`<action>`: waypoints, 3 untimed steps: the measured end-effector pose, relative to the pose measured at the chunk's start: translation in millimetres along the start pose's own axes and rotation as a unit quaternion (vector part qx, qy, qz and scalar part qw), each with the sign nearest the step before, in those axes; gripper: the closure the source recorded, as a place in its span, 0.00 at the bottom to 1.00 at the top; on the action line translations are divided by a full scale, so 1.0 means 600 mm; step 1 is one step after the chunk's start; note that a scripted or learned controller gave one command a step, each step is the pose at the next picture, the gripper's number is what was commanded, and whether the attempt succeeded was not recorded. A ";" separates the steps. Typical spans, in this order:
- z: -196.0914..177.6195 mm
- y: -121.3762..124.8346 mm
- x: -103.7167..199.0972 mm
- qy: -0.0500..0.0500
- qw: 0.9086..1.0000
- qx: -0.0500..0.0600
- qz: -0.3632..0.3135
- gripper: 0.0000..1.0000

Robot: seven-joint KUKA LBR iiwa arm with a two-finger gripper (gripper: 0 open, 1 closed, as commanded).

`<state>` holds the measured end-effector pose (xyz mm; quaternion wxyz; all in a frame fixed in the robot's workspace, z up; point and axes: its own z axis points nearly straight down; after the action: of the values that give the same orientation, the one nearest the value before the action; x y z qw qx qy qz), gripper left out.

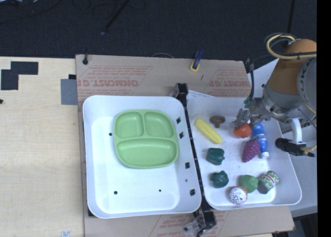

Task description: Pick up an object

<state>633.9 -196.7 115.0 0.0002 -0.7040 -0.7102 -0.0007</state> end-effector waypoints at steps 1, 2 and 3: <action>-0.070 0.000 -0.005 -0.001 1.000 0.000 0.005 1.00; -0.171 0.013 0.000 -0.001 1.000 -0.002 0.004 1.00; -0.189 0.013 -0.001 -0.001 1.000 0.000 0.003 1.00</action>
<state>641.6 -197.1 228.3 -0.0002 -0.7061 -0.7081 -0.0001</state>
